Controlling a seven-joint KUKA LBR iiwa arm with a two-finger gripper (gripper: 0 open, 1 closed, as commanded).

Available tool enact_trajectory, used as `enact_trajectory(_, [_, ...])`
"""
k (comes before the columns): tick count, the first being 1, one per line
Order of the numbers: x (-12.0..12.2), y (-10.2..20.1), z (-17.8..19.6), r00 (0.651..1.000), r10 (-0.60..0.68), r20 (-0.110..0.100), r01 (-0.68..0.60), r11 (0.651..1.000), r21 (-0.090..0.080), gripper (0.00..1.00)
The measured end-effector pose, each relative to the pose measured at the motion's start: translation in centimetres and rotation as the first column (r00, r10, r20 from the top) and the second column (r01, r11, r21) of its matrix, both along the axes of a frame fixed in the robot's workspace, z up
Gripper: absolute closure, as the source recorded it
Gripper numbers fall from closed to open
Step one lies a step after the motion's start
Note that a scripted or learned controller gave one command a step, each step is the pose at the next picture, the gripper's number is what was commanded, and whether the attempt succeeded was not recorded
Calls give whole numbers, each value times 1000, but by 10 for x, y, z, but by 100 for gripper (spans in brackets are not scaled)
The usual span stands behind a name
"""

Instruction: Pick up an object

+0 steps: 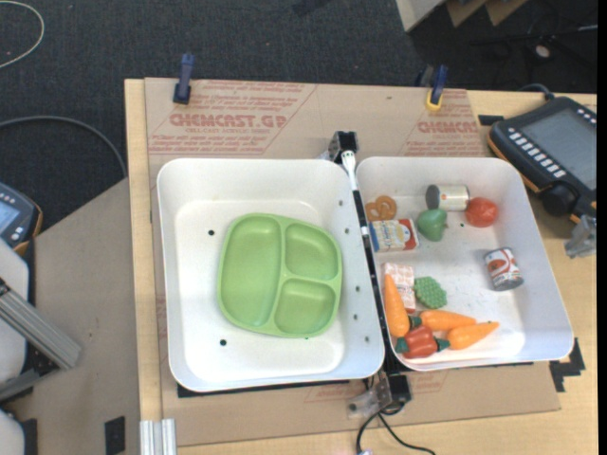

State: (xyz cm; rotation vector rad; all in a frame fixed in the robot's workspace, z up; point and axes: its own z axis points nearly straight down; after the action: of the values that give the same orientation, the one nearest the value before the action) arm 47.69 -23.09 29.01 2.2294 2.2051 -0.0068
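carrots (orange) crowd the right bin; green plate fills the left bin.

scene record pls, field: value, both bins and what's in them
left bin: green plate, three compartments
right bin: toy food and small cans
red items: tomato, can, pepper
orange items: carrots, along the near edge
green items: pear, broccoli
other: pretzel, box
bench extras: tablet at right
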Motion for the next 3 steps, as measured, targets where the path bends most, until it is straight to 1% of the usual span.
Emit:
enact_trajectory(1, [13,50,-210,1000,12,-1,-12,1000,9,100])
enact_trajectory(2, [50,78,33,1000,16,19,-16,1000,2,100])
enact_trajectory(3, [62,2,35,1000,5,3,-5,1000,1,100])
